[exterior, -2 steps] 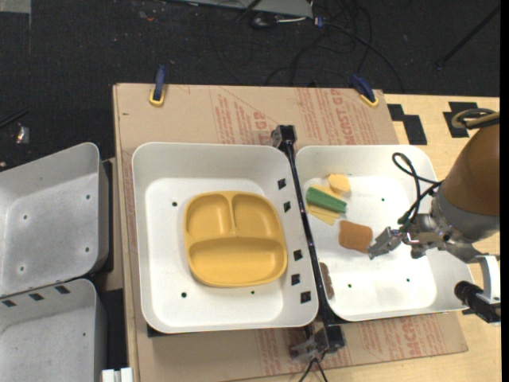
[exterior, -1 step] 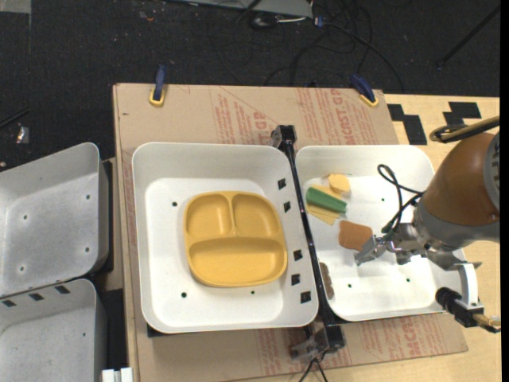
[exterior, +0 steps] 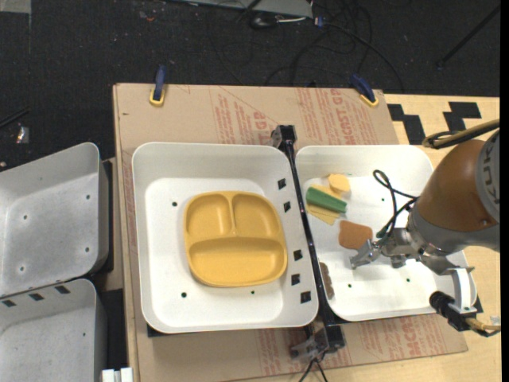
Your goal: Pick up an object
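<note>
The fingers [exterior: 364, 256] hang low in the right bin [exterior: 413, 305], spread narrow and gripping nothing, just below the brown block [exterior: 355, 233]. I judge this the approach step: next, shift up over it and close. The green-and-yellow sponge [exterior: 326, 203] crowds one side; the bin's centre wall [exterior: 306, 237] stands near.

A robotics lab: clamped cardboard bench [exterior: 238, 110] (cables [exterior: 350, 22] behind).

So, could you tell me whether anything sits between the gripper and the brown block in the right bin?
Nothing visible does. The gripper hangs just below the flat brown block, with bare white bin floor around them.
</note>
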